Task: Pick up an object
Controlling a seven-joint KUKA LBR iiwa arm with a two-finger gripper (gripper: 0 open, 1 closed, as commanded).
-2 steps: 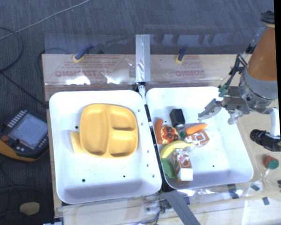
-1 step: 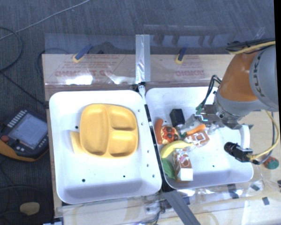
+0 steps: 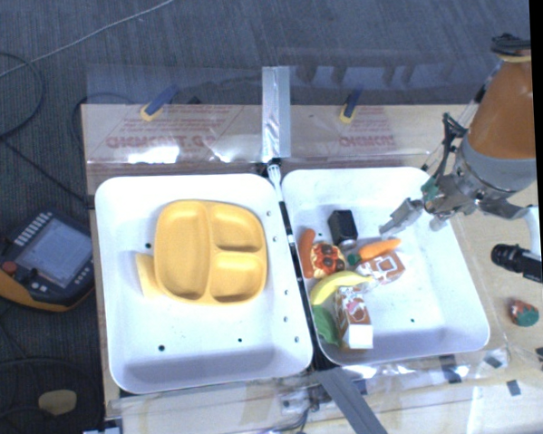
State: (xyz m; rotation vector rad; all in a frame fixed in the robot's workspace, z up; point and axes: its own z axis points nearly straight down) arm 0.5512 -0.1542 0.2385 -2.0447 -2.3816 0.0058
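Bins: I count two, left bin [image 3: 117, 292] carrying one yellow divided tray [image 3: 208, 249].
Objects: right bin [image 3: 438, 284] holds one carrot [image 3: 379, 248], one banana [image 3: 335, 284], one black block [image 3: 343, 224], one small carton [image 3: 354, 318] (clustered by its left wall).
Jaws: gripper [image 3: 400, 217] above the right bin's far right corner; spread, pinching nothing.
Room: right half of that bin lies bare.

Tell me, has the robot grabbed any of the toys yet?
Not yet. Nothing looks picked: the black block, orange carrot, yellow banana and small carton all lie in the right white bin. The claw hangs above that bin's upper right part, near the carrot, with no toy in it. Left to do: go down, close on one toy, lift.
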